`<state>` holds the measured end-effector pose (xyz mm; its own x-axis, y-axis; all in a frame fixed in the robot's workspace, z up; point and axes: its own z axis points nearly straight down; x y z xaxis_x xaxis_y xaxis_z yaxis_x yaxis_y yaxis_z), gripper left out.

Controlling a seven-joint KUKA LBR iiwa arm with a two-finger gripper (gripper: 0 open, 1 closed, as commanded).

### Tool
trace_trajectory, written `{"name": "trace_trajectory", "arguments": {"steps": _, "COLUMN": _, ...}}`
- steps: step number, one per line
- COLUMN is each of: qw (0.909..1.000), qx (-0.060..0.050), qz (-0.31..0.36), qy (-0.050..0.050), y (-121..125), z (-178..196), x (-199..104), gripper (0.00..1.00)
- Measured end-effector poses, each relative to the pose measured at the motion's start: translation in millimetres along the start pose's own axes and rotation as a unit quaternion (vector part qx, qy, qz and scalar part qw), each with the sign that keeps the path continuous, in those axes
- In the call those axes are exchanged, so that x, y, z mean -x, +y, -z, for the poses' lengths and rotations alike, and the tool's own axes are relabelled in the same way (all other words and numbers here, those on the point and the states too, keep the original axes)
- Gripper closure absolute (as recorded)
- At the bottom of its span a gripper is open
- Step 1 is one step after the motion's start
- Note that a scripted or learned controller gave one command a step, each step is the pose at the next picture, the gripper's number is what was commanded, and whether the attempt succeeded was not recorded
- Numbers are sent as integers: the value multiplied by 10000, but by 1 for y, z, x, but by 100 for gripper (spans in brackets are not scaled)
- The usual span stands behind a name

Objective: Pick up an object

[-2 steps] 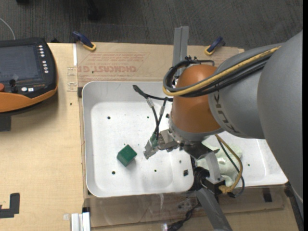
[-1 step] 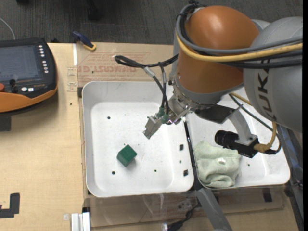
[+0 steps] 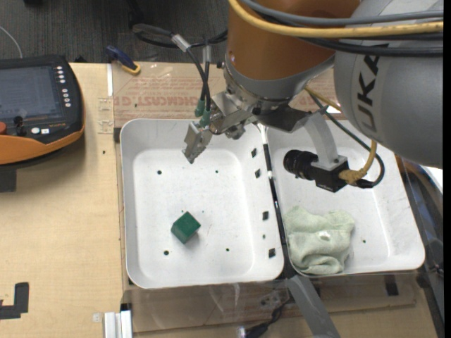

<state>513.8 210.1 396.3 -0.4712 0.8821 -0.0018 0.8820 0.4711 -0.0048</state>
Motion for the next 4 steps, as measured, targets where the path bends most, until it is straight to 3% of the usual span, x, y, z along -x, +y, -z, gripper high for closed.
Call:
{"name": "trace_trajectory", "arguments": {"steps": 1, "qw": 10000, "qx": -18, "qz": 2, "qy": -11, "y": 2, "z": 6, "x": 1, "gripper": 100}}
{"name": "trace_trajectory", "arguments": {"steps": 2, "qw": 9721, "qx": -16, "qz": -2344, "qy": -5, "y": -26, "z": -36, "x": -26, "gripper": 100}}
{"name": "trace_trajectory", "arguments": {"steps": 3, "qw": 9796, "qx": 1, "qz": -2009, "qy": -2, "y": -16, "z": -1, "x": -3, "gripper": 100}}
{"name": "trace_trajectory", "arguments": {"steps": 4, "qw": 9775, "qx": 2, "qz": -2108, "qy": 0, "y": -48, "z": 39, "x": 15, "gripper": 100}}
